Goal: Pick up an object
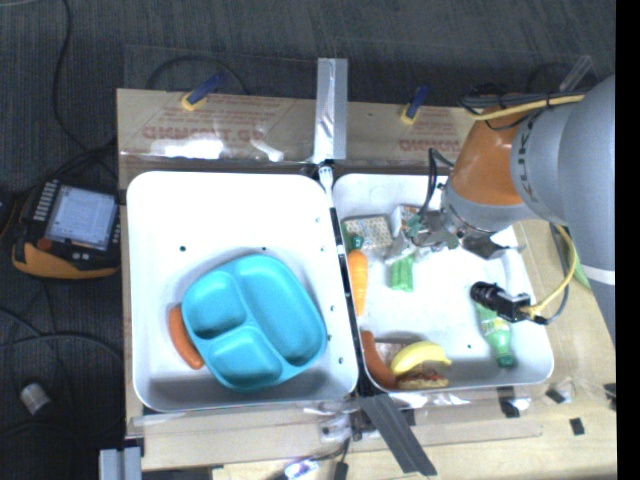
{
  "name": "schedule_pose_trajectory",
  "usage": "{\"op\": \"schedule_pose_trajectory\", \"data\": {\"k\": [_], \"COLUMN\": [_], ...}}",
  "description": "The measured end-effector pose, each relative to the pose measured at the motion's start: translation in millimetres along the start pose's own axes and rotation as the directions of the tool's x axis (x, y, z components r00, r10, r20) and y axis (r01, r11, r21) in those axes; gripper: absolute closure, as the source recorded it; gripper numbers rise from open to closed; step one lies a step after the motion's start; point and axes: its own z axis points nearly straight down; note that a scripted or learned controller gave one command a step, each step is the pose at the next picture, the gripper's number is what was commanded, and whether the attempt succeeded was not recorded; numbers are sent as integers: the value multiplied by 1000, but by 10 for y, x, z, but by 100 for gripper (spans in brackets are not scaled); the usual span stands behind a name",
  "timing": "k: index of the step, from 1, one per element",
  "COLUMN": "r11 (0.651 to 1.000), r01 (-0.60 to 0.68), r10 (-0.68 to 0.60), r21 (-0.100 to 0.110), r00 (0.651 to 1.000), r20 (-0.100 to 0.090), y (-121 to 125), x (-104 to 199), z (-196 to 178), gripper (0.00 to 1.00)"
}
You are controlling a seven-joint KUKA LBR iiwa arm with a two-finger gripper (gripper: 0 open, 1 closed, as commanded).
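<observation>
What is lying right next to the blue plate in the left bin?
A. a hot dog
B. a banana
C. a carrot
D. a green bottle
A: a hot dog lies along the left edge of the blue plate, while the banana, green bottle and carrot are all in the right bin.

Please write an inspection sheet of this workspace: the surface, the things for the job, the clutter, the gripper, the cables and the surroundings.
Surface: bench with left bin and right bin.
Job's things: blue divided plate and hot dog in left bin; carrot, banana, green bottle, green block in right bin.
Clutter: nothing seen.
Gripper: gripper low over right bin, above green block.
Cables: yellow cable by arm.
Surroundings: handheld screen device on carpet.
</observation>
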Motion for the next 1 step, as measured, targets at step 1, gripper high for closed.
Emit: {"op": "schedule_pose_trajectory", "data": {"k": [1], "r11": [934], "r01": [-356], "r10": [356], "r21": [16], "r00": [934], "r20": [7], "y": [296], "x": [257], "z": [-819], "gripper": [100]}}
